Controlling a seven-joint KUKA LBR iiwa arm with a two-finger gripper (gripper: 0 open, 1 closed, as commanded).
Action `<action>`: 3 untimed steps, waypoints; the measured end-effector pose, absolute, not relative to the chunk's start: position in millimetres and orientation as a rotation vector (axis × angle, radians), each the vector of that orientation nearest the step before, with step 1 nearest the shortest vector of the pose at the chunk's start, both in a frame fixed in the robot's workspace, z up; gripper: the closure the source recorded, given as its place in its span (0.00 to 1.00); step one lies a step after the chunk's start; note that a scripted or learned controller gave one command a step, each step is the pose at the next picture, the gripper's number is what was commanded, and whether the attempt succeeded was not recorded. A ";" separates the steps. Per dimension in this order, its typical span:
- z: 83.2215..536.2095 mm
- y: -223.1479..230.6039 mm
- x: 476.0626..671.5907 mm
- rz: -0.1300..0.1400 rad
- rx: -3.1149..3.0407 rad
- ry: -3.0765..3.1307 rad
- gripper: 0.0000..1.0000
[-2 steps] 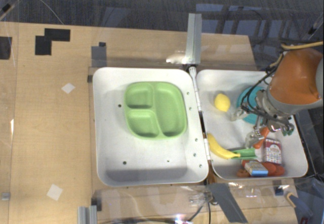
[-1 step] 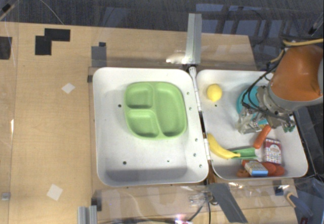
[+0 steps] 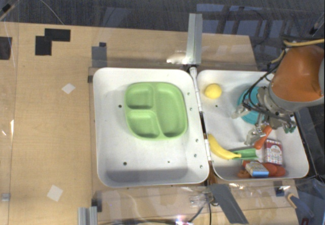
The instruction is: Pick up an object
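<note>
My gripper [image 3: 260,132] hangs low over the right part of the right bin [image 3: 227,81], below the arm's orange band [image 3: 299,74]. Directly under it lies a small orange piece [image 3: 261,142], close to the gripper's tip; whether the two touch I cannot tell. A teal object [image 3: 248,116] shows partly from beneath the wrist. A yellow lemon [image 3: 213,91] rests near the bin's back left. A banana [image 3: 221,150] lies along the front left, with a green piece [image 3: 248,152] at its end. A red and white carton [image 3: 273,152] sits at the front right.
The left bin [image 3: 109,168] holds a green divided plate [image 3: 155,109]. A blue and orange item [image 3: 256,169] and a red item [image 3: 277,170] crowd the right bin's front corner. A metal post [image 3: 194,38] stands behind the divider between the bins.
</note>
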State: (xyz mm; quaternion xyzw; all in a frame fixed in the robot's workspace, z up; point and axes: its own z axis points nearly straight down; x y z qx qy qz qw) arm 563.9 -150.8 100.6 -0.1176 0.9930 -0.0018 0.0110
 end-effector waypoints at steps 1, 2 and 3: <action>89.1 -166.3 567.8 0.001 -0.137 3.128 0.00; 89.0 -162.1 569.8 0.001 0.242 3.122 0.00; 89.5 -139.0 579.9 -0.001 0.144 3.129 0.00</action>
